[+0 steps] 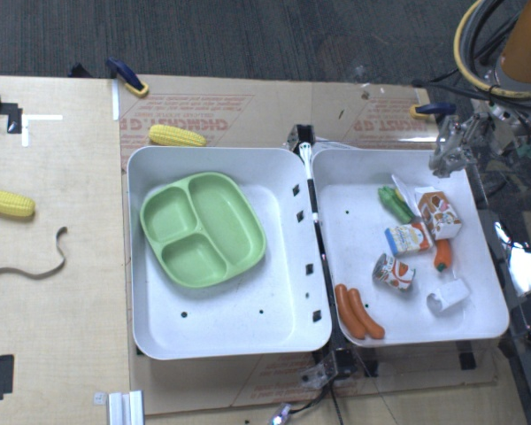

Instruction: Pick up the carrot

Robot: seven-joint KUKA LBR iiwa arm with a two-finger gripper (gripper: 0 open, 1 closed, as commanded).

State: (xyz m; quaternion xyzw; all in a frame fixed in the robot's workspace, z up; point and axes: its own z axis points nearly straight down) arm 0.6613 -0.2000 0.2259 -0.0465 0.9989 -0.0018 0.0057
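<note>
Closest to the lens, at the bottom of the frame, cardboard sheeting (274,381) pokes out from under the bins with a tangle of wires at six o'clock. The carrot (442,254) is a short orange piece in the right bin (354,204), toward that bin's three o'clock side, just under a small red-and-white carton (440,214). At the carrot's nine o'clock lies a blue-and-white packet (406,238), at its eight o'clock a crumpled orange-and-white wrapper (395,273), and at its six o'clock a small white object (448,296). A green vegetable (394,204) sits at about eleven o'clock from the carrot, and two orange sausages (359,312) lie side by side toward the bin's near left corner. The gripper (451,153) hangs over the right bin's far rim at about one o'clock, well apart from the carrot, with nothing between its fingers; how wide they stand cannot be told. The left bin (283,326) carries a green divided plate (203,228). Beyond it a corn cob (176,135) lies on the cardboard, and another corn cob (7,203) and a curled grey strip (31,264) lie on the pale wooden bench (53,343) at nine o'clock. Dark carpet (248,16) runs along the top
</note>
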